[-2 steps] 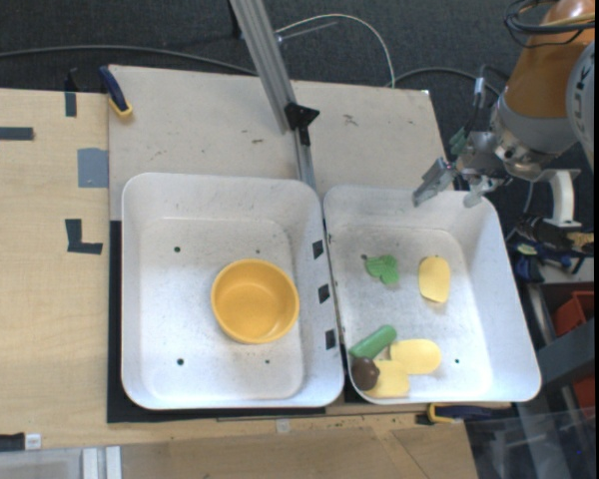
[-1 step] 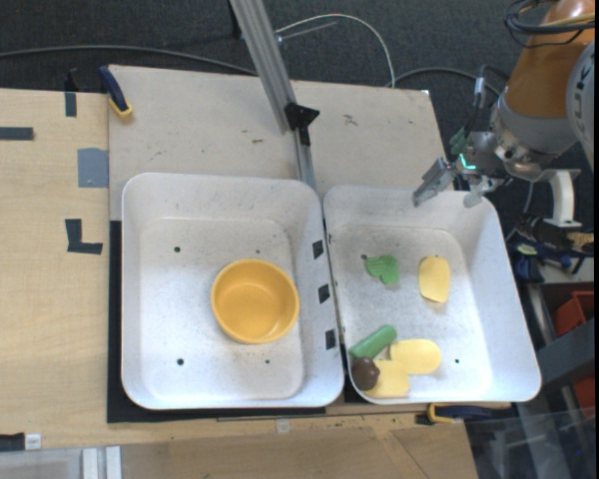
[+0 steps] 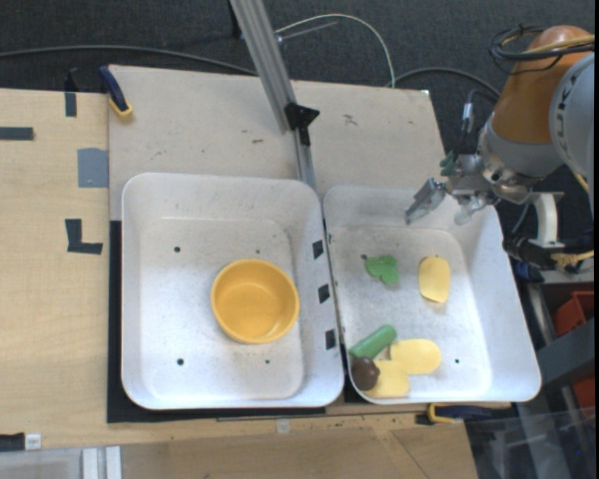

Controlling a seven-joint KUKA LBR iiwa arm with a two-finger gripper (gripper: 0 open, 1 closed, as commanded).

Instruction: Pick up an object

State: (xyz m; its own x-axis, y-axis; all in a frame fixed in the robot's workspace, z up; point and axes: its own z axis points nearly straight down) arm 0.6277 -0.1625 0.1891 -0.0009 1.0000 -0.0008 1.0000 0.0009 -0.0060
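Nearest us, brown piece (image 3: 364,373) beside yellow pieces (image 3: 407,360), green stick (image 3: 373,343), lower right bin (image 3: 479,297). We see yellow bowl (image 3: 255,300) in left bin (image 3: 150,267). Gripper (image 3: 442,206) hovers at frame's upper right, fingers spread, nothing between them.

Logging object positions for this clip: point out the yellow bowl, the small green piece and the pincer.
Bowl (image 3: 255,300): camera view, on its inner floor, in the left bin.
Green piece (image 3: 382,267): camera view, on its middle, in the right bin.
Pincer (image 3: 442,204): camera view, midway between its fingertips, above the right bin's far edge.
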